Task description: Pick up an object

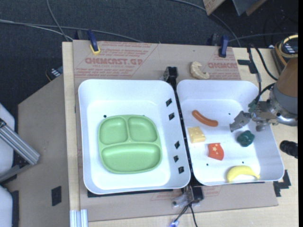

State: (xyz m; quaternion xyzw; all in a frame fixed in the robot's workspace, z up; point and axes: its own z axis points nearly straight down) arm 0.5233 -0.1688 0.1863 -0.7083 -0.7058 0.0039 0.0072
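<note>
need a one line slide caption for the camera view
KUKA arm's gripper hovers by a dark green toy in the right bin, among sausage, cheese and banana.

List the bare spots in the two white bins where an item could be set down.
Left white bin: bare floor above the green three-compartment plastic tray. Right white bin: bare upper-left floor above the orange-red toy sausage. Crowded lower down: yellow cheese block, red toy piece, yellow toy banana, dark green toy beside the tool.

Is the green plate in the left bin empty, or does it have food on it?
Empty. The green plate shows three bare compartments; the sausage and the banana lie in the right bin.
</note>
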